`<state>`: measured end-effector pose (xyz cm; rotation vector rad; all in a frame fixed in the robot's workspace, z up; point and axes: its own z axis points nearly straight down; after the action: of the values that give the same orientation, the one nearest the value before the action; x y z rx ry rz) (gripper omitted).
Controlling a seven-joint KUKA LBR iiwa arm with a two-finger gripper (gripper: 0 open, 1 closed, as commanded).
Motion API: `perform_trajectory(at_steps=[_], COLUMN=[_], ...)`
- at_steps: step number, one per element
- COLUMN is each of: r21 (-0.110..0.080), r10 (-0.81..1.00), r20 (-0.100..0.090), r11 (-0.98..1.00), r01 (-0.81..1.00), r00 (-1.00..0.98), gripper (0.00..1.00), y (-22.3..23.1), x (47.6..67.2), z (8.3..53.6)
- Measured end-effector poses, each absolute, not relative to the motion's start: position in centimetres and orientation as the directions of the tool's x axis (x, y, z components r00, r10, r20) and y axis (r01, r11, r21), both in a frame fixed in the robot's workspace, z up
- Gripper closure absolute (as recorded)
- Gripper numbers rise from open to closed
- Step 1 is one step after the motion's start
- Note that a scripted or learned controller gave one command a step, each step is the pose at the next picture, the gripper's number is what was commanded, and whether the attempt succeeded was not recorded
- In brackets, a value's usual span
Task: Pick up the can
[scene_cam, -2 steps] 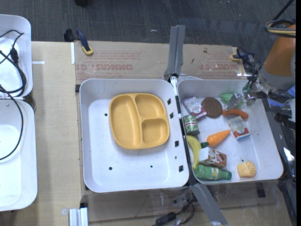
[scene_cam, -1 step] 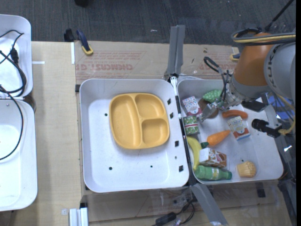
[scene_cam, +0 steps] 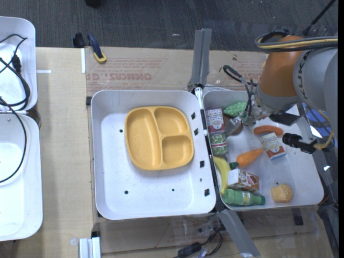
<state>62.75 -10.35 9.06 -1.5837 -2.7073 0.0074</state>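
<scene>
Tightly, can (scene_cam: 217, 134) hugs bin's left wall (scene_cam: 205, 144).

1. Setting: a robotics lab or test cell, looking staged, not domestic.
2. Bench (scene_cam: 59, 144): sitting under taped cardboard sheeting (scene_cam: 140, 71), with dark carpet (scene_cam: 161, 9) lying beyond its far edge.
3. Two white bins (scene_cam: 102, 160) lying side by side, divided by a metal bracket (scene_cam: 202, 52).
4. Loose black cables (scene_cam: 13, 85) trailing across white trays at left.
5. Toy food (scene_cam: 250, 156) filling the right bin.
</scene>
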Motion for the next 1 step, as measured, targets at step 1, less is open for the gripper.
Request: perform_trajectory(at_steps=[1], r21=[-0.001], r10=[0.893], r20=[-0.001], r11=[0.449], r01=[0.893], r00=[-0.449], gripper=[0.0], y=[-10.24], x=[54.85], z=[9.18])
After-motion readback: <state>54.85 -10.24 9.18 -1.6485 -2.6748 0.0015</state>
